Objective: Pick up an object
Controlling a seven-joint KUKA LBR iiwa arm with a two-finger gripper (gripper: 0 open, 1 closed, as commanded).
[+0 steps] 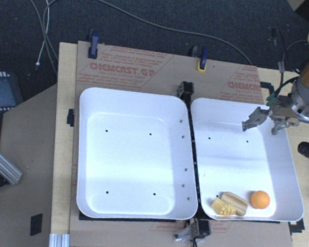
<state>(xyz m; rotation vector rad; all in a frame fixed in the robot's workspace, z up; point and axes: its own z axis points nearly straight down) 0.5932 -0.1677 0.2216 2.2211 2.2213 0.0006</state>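
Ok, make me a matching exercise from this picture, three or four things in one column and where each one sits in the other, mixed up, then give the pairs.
Things:
1. orange ball
2. yellow corn piece
3. gripper
4. blue clamp

Places:
A. over the far right part of the right bin
B. on the board's far left corner
C. near edge of the right bin, furthest right of the items
D. near edge of the right bin, closest to the left bin

Pairs: 1-C, 2-D, 3-A, 4-B

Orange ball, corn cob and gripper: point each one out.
orange ball [260, 199], camera view, centre of the ball.
corn cob [223, 208], camera view, middle of the kernels.
gripper [263, 124], camera view, midway between its fingers.
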